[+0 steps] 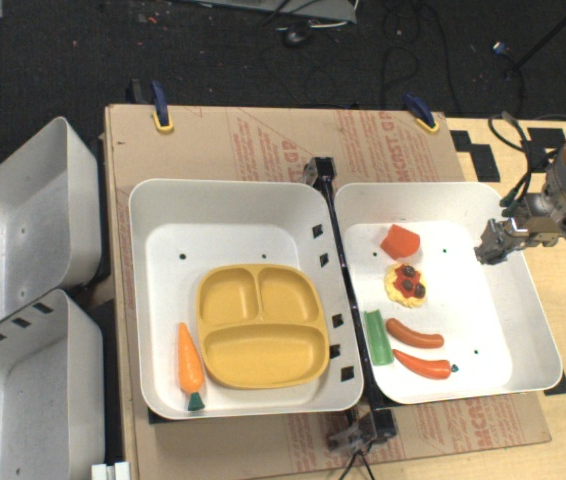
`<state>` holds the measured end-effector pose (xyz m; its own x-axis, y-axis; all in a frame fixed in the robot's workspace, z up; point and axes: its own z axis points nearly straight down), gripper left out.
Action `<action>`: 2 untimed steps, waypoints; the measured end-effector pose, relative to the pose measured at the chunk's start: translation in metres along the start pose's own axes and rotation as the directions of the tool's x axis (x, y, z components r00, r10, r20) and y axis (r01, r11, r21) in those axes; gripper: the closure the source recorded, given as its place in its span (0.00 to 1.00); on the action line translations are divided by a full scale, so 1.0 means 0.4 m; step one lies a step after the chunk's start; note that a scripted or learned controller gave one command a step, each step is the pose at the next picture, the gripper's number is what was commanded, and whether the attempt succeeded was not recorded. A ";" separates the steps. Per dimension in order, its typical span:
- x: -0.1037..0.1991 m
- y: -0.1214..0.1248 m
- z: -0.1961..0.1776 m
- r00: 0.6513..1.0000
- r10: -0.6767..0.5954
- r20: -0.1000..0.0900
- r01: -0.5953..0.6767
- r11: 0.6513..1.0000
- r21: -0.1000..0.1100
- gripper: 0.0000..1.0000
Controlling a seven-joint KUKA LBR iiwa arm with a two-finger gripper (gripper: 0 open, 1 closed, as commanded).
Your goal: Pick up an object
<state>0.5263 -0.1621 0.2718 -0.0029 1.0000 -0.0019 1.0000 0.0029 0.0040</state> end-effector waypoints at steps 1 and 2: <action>0.124 0.048 0.033 1.000 -0.004 -0.003 0.004 1.000 0.005 1.00; 0.259 0.087 0.068 1.000 -0.003 -0.002 0.003 1.000 0.005 1.00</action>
